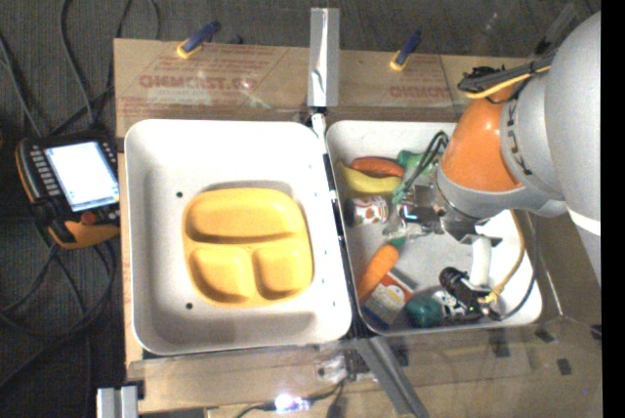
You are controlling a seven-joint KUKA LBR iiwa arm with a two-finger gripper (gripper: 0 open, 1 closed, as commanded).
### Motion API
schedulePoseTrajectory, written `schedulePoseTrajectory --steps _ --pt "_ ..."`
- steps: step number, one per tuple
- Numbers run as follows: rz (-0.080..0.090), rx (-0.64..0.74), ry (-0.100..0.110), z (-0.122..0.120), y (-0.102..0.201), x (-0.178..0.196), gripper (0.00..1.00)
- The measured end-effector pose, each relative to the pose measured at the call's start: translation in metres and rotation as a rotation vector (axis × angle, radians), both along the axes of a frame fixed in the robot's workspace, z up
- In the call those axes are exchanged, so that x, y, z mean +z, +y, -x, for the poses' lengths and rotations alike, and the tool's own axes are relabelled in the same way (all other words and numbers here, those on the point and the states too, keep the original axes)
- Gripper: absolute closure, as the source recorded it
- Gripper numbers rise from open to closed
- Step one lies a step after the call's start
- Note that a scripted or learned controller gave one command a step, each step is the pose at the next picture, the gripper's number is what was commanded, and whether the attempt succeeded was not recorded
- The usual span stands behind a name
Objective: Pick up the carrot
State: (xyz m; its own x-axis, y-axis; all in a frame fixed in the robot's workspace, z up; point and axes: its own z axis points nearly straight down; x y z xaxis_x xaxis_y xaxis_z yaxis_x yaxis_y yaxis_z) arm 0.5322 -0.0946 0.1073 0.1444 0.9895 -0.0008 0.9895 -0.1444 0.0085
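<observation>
left bin [146, 211]: holds a yellow divided tray [250, 242]
right bin [527, 304]: carrot [377, 269] by its left wall, banana [368, 180] behind
claw [408, 221]: above the carrot, grip state unclear

Carrot [378, 268] hemmed by bin wall [344, 240] and carton [388, 300].

Brown cardboard-covered bench [244, 79], two shallow white plastic bins placed on it side by side, left bin [146, 211], right bin [522, 304], edges touching
</observation>
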Motion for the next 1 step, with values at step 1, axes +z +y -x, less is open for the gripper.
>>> schedulePoseTrajectory --steps 1 --pt "-0.001 -0.161 0.014 0.0413 0.0581 0.0750 1.00"
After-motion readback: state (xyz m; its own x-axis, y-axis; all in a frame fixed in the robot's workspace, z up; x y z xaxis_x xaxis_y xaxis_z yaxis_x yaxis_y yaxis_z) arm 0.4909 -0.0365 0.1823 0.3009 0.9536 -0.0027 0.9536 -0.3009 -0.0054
